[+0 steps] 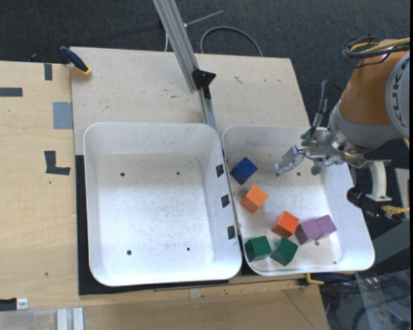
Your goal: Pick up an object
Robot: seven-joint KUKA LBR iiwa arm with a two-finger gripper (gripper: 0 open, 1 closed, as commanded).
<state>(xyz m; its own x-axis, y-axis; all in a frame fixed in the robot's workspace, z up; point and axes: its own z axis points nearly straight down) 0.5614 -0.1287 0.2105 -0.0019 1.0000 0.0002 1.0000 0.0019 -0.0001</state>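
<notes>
The right bin (pixel 344 205) holds several blocks: a blue cube (pixel 244 170), an orange cube (pixel 255 198), a red-orange cube (pixel 286 223), a purple block (pixel 315 229) and two green cubes (pixel 258 247) (pixel 285 251). My gripper (pixel 301 165) hangs over the upper part of this bin, to the right of the blue cube and apart from it. Its fingers are spread open, with nothing between them.
The left bin (pixel 151 133) lies beside the right one, sharing a raised middle rim. A slanted metal rail (pixel 182 40) runs from the top edge down to the bins' junction. A blue and yellow tool (pixel 76 59) lies at the bench's far left.
</notes>
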